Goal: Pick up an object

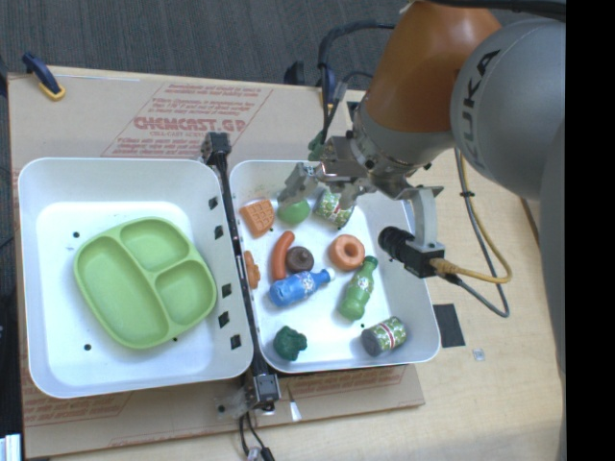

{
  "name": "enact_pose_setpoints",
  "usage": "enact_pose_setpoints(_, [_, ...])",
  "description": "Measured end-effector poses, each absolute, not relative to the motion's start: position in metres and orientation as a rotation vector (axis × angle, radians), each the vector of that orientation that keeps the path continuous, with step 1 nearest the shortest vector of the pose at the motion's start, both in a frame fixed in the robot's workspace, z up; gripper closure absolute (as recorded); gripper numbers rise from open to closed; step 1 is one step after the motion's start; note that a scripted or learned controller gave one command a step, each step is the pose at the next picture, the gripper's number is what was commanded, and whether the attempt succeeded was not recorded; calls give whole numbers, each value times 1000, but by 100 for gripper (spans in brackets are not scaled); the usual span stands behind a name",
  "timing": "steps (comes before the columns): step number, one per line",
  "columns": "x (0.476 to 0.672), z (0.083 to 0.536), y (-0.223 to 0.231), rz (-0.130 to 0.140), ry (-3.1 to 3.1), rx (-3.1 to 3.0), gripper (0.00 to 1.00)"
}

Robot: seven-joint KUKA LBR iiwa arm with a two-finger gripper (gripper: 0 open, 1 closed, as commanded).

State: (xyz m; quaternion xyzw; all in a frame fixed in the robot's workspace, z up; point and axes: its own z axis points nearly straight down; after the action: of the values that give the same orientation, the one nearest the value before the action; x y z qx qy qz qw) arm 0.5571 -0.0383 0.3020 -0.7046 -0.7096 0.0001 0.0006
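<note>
My gripper (321,192) hangs over the back of the right bin (418,305), fingers spread open with nothing seen held between them. Just below its left finger lies a round green fruit (294,211), and under its right side a green-patterned can (334,209). Further forward in the bin lie an orange waffle (257,217), a red sausage (281,254), a brown donut (301,258), an orange donut (346,252), a blue bottle (298,286), a green bottle (357,289), a broccoli (289,342) and a second can (384,335).
The left bin (38,200) holds a green divided plate (144,281). A black divider with clips (229,248) runs between the bins. The arm's grey and orange body (452,75) looms over the back right, with cables (480,277) trailing to the right.
</note>
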Motion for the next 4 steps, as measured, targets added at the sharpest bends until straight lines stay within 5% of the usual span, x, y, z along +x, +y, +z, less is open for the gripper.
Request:
enact_pose_setpoints(1, [476, 225, -19, 5, -2226, -2213, 0])
enact_pose_setpoints(2, [476, 170, 109, 5, -2232, -2207, 0])
enact_pose_setpoints(3, [479, 93, 140, -11, -2235, -2212, 0])
enact_pose_setpoints(4, [595, 92, 156, 4, -2227, -2211, 0])
